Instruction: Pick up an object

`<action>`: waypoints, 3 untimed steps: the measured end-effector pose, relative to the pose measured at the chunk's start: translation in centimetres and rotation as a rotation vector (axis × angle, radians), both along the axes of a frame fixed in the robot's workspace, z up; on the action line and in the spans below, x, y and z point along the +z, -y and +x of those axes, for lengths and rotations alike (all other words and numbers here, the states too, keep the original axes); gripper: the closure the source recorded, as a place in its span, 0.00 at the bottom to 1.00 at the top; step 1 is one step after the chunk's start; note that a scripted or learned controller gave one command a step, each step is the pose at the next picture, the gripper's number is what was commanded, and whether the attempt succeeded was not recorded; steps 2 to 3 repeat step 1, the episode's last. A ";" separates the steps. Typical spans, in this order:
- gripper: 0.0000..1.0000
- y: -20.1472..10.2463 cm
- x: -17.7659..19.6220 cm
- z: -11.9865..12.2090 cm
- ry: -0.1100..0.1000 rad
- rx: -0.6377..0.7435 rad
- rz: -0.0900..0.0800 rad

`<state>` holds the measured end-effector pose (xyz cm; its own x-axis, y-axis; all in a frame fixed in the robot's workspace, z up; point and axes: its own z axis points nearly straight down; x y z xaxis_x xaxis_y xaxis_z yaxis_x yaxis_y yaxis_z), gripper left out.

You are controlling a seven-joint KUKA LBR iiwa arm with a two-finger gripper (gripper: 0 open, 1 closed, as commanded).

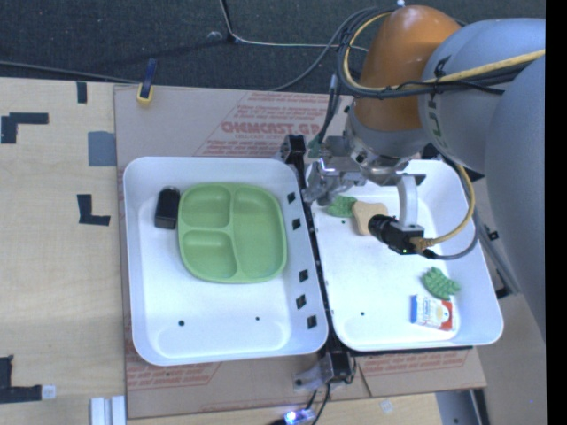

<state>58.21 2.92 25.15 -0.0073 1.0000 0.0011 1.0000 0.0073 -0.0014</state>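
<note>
A small black block (166, 208) lies just to the left of the green plate (233, 233), touching or nearly touching its rim. The plate has three compartments, lies flat in the upper half of the left bin (221, 328), and nothing sits in it. To the right of the plate, past the wall where the two bins meet, the gripper (326, 182) hangs low over the right bin (381, 301), level with the plate's upper edge. It is seen from above, under the wrist, so I cannot tell whether it is spread or closed, or whether it grips anything. Just right of the gripper and a little below it lies a green leafy piece (340, 206), close enough that contact cannot be ruled out. A pale tan piece (365, 214) lies against the leafy piece on the side away from the plate. The arm (399, 56), with its orange band, rises above them, well up and to the right of the plate. Further right, level with the plate's lower edge, rests a second green leafy piece (440, 282). Just below it is a flat white packet (433, 312) with red and blue print, the thing farthest from the plate. Both bins sit on a cardboard sheet (248, 122).
</note>
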 end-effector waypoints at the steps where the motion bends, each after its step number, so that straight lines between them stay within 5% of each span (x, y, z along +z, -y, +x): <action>1: 1.00 -4.8 -2.1 0.7 -0.002 -0.002 -0.001; 3: 1.00 -4.8 -2.1 0.7 -0.002 -0.002 -0.001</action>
